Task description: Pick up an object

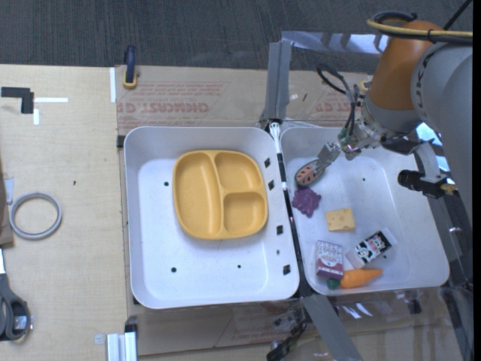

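From my remote seat, the arm (421, 74) reaches in from the right, bent over the far corner of the right bin (409, 201). I'd say that puts the wrist above the only bin with loose items. The left bin (146, 224) holds just a yellow tray (220, 194), flat in the middle, too broad for this claw in my view. The gripper (328, 156) hangs low near the divider. It is slim and blurred from here, so I cannot tell how the claw is set. Just beside its tip lies a small brown piece (305, 175), touching or nearly so; nothing shows it gripped. That looks like my target. Below it sits a purple lump (306, 201), then a cheese block (340, 219). Nearer the front edge lie a carton (373, 247), a small box (329, 258) and a carrot (359, 277), close together and harder to single out.
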Controlling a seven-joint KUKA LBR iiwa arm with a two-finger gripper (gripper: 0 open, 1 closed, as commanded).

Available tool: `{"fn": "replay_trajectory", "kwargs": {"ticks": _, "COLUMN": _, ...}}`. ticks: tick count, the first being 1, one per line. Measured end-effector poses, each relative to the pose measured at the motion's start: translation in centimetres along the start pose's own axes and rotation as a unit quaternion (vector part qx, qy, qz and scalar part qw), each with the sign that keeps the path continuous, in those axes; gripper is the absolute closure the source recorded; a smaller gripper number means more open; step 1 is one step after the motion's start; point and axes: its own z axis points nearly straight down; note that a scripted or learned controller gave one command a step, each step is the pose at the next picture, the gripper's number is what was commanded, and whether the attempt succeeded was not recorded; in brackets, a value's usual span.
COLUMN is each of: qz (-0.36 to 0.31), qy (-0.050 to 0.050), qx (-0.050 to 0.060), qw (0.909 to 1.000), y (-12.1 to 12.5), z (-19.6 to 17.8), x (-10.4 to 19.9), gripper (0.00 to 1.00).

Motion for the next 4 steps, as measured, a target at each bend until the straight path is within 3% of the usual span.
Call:
{"fn": "replay_trajectory", "kwargs": {"ticks": 1, "qz": -0.076, "qy": 0.0, "qx": -0.001, "qw": 0.9971, "y": 2.6, "z": -4.7, "x": 0.9, "gripper": 0.0}}
{"fn": "replay_trajectory", "kwargs": {"ticks": 2, "qz": -0.076, "qy": 0.0, "qx": -0.001, "qw": 0.9971, "y": 2.6, "z": -4.7, "x": 0.9, "gripper": 0.0}}
{"fn": "replay_trajectory", "kwargs": {"ticks": 3, "qz": 0.014, "qy": 0.0, "qx": 0.0, "qw": 0.9999, "y": 1.5, "z": 5.3, "x": -1.7, "gripper": 0.0}}
{"fn": "replay_trajectory", "kwargs": {"ticks": 4, "qz": 0.012, "qy": -0.001, "qx": 0.0, "qw": 0.9999, "y": 1.6, "z": 4.3, "x": -1.7, "gripper": 1.0}}
